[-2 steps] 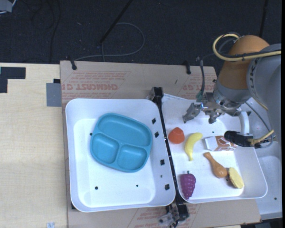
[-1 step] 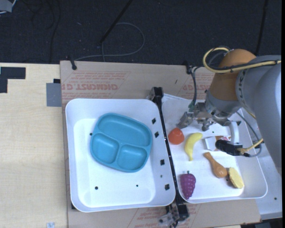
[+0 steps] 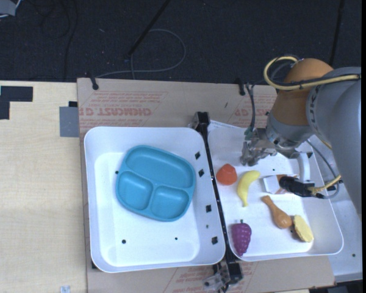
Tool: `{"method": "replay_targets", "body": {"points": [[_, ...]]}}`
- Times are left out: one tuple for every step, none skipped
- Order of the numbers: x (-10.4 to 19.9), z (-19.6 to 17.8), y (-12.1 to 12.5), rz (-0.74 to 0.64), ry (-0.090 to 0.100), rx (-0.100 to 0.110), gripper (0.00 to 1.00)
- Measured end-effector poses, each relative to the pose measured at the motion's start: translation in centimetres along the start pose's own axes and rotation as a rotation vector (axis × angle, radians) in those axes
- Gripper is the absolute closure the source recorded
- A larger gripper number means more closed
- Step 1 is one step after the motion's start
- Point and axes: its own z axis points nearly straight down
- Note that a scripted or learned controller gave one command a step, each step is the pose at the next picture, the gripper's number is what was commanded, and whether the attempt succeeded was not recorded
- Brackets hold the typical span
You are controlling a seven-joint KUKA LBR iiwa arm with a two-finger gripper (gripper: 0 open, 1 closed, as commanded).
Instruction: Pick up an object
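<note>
The toy banana (image 3: pixel 247 186) lies just below the empty-looking, narrowly parted gripper (image 3: pixel 254 153), which seems mid-approach and must next descend onto it.

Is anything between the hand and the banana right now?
Nothing visible. The hand hovers in the right bin, just above the banana. The tomato sits to the banana's left, off that path.
</note>
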Motion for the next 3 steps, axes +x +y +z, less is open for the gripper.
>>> {"method": "replay_targets", "body": {"points": [[0.4, -4.4, -0.2, -0.002, 0.000, -0.006, 1.00], [-0.3, -9.7, -0.8, 0.000, -0.001, -0.007, 1.00], [0.3, -15.9, -0.6, -0.003, -0.001, -0.009, 1.00]]}}
